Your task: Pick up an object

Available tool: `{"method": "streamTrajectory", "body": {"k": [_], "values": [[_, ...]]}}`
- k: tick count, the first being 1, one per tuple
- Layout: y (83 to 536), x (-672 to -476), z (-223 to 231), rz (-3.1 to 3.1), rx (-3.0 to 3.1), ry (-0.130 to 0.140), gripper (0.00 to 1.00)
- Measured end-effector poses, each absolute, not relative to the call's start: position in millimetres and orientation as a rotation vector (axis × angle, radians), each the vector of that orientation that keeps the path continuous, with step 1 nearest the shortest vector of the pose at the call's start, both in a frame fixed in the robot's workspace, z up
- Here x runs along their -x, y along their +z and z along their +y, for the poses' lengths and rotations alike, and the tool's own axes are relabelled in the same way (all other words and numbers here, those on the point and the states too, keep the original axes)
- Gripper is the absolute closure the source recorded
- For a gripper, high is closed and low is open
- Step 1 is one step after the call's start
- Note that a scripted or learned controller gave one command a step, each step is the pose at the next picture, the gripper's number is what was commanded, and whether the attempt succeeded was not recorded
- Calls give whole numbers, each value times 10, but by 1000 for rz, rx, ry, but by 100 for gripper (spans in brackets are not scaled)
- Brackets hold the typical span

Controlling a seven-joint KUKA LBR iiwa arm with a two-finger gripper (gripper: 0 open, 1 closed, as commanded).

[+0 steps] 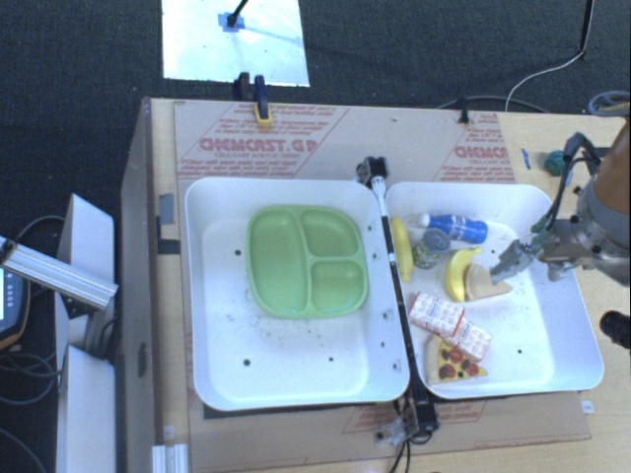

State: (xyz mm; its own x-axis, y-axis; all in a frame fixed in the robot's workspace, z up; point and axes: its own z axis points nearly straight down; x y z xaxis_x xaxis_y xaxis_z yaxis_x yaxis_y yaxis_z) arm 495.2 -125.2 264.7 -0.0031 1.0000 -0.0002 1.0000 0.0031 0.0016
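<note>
Reaching: the pincer came in from the right over the right bin, low beside the tan wedge.
Wedge from pincer: just left and slightly below, touching or nearly so; I couldn't tell which.
Wedge's axis: ran roughly left-right, its point toward the pincer.
Wedge's look: pale tan, small, smooth, wedge-shaped, like a toy food piece.
Wedge's place: just right of the banana, above the pizza slice.
Pincer state: could not be told; the tip was blurred.
Elsewhere: a green divided plate lay in the left bin on the tabletop.
</note>
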Motion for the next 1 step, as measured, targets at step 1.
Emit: {"method": "streamTrajectory", "body": {"k": [1], "values": [[2118,-5523,-1294,2224,-2217,1,0]]}}
